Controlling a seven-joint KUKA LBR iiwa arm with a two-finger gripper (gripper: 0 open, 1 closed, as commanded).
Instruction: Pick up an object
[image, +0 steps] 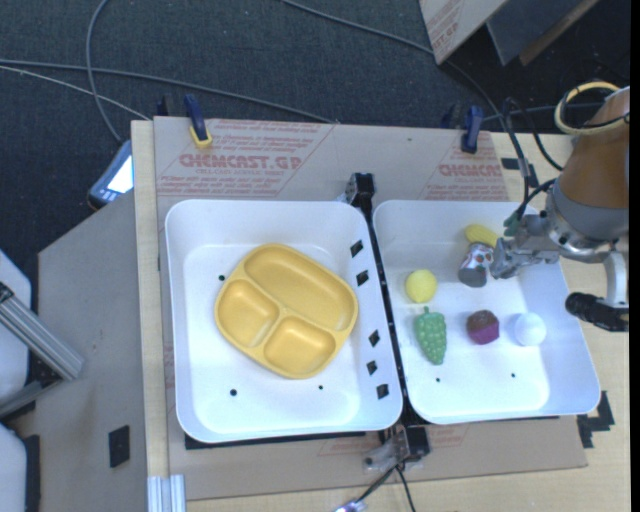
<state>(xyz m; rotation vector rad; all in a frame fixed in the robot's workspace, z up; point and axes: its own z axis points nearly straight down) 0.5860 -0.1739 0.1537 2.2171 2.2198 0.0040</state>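
Start at the near edge of the right-hand bin (560, 400): you have three small things in a row there. The green grape bunch (432, 335) lies with its long axis running near to far, the dark purple fruit (483, 327) sits just beside it, and the white ball (527, 328) lies farther right.

One step back, the yellow lemon-like ball (421, 286) rests near the divider between the bins, on the gripper's left in this view.

Farther still, the gripper (476, 270) hangs low over the bin's middle, the arm (597, 170) coming in from the right. From this angle you cannot tell how it is set, and nothing is visibly caught in it. A second yellow piece (481, 235) lies just behind it, near the far wall.

Your nearest candidates are that yellow piece behind the tip and the yellow ball to its left; I judge either needs only a short sideways shift before descending.

The left bin (190, 330) holds the yellow divided plate (287, 309), well apart from the gripper.
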